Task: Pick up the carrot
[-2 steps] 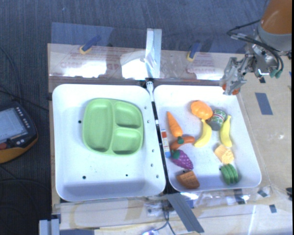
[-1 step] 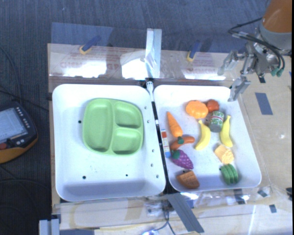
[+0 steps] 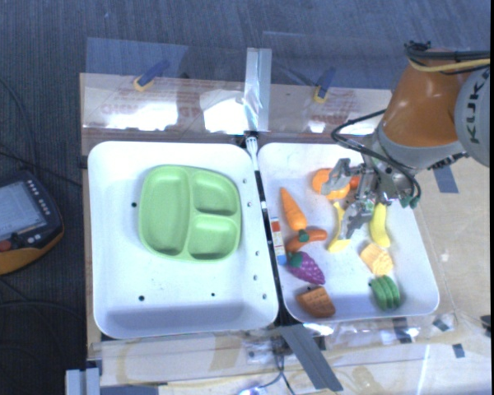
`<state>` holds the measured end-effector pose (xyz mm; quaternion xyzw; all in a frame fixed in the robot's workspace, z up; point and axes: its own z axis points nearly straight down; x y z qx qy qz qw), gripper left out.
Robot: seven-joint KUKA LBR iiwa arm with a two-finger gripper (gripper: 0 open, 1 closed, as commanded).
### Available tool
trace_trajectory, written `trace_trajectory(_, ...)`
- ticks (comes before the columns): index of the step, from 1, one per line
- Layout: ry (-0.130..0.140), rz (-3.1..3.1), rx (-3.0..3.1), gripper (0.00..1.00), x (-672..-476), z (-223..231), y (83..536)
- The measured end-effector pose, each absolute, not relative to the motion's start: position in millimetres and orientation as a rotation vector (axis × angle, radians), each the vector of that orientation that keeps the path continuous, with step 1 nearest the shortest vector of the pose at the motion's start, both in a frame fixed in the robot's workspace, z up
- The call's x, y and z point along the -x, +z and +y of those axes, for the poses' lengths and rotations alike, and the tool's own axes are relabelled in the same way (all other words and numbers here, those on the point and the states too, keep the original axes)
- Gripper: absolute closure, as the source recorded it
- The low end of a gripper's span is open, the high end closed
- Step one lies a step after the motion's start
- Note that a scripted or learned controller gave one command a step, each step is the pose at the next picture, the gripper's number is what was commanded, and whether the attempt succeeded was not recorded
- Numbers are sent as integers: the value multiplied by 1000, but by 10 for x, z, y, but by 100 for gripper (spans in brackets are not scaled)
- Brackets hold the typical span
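The carrot (image 3: pixel 293 209) is an orange cone lying in the right bin (image 3: pixel 420 299), near its left wall, with the tip pointing to the far side. My gripper (image 3: pixel 351 196) hangs over the middle of that bin, to the right of the carrot and apart from it. Its fingers (image 3: pixel 340 174) stand open with nothing between them. An orange fruit (image 3: pixel 326 181) lies right beside the far finger.
Around the gripper lie a banana (image 3: pixel 379 223), a yellow strip (image 3: pixel 339 234), a yellow-orange piece (image 3: pixel 379 260), a green vegetable (image 3: pixel 385 291), purple grapes (image 3: pixel 307 267), a brown piece (image 3: pixel 316 303) and a small orange piece (image 3: pixel 306 237). The left bin (image 3: pixel 115 303) holds a green divided plate (image 3: pixel 189 212).
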<state>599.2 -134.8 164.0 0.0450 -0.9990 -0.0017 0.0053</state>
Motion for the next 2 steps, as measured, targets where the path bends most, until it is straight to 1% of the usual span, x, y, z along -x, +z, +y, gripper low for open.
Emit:
trace_trajectory(1,9,-3138,-304,0,-6231,-977,910)
trace_trajectory(2,17,-3144,-309,100,-6259,-980,1036)
